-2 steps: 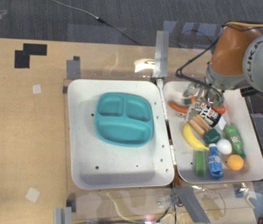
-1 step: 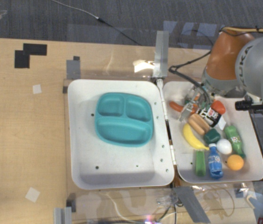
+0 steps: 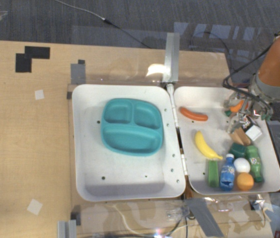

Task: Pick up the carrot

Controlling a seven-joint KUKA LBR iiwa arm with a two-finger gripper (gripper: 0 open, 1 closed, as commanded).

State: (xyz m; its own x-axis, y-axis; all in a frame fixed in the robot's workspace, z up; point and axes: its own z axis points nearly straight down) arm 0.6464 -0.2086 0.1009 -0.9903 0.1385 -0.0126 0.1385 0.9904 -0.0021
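Observation:
The carrot, small and orange with a green tip, lies at the far right of the right bin, near its back wall. My gripper hangs right over that spot, below the orange-banded wrist, and it touches or overlaps the carrot's right end. The wrist and cables hide part of the carrot, so I cannot make out whether it is gripped.
The right bin also holds an orange-red sausage, a banana, a brown block, a white cube, a blue bottle, a white egg and an orange. A teal divided plate sits in the left bin.

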